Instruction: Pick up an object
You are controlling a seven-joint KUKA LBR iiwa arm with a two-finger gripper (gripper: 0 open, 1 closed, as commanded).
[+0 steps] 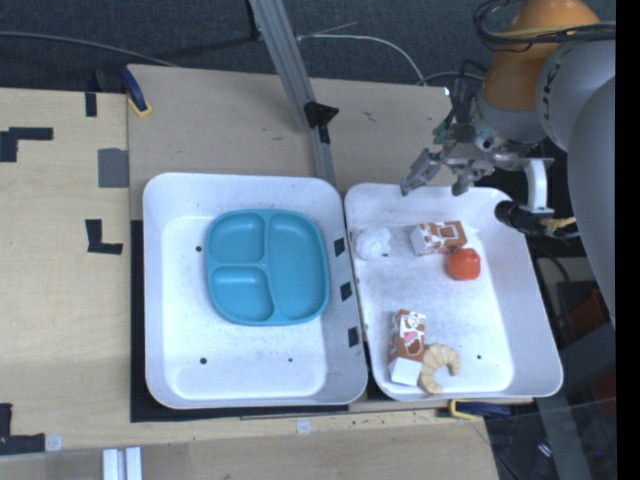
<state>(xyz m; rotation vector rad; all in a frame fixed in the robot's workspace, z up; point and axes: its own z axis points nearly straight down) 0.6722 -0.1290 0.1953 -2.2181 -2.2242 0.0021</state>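
Arm: the grey arm [585, 98] reaches in from the right, its orange band [530, 43] near the top right corner.
Gripper: the gripper [437, 179] hangs over the far edge of the right bin, above the rim and a little left of the carton with the brown print.
Fingers: the two fingers [414, 180] are spread apart with a plain gap between them, and nothing sits in that gap.
Right bin: the right bin [520, 313] is white and shallow, and carries all the small things.
Carton, far: a small white carton with brown print [440, 237] lies near the far side, apart from the gripper.
Red ball: a round red thing, perhaps a tomato, [462, 264] sits just beside that carton, on its near right.
Clear lump: a pale, see-through lump [371, 242] lies left of the carton; it is too faint to say what it is.
Carton, near: a second brown-and-white carton [406, 343] lies near the front of the bin.
Croissant: a tan croissant [439, 365] touches this carton on its right.
Left bin: the left bin [180, 368] holds a blue plate with three sections [268, 267], lying flat in the middle.
Table: the tan table [60, 298] bears both bins side by side.
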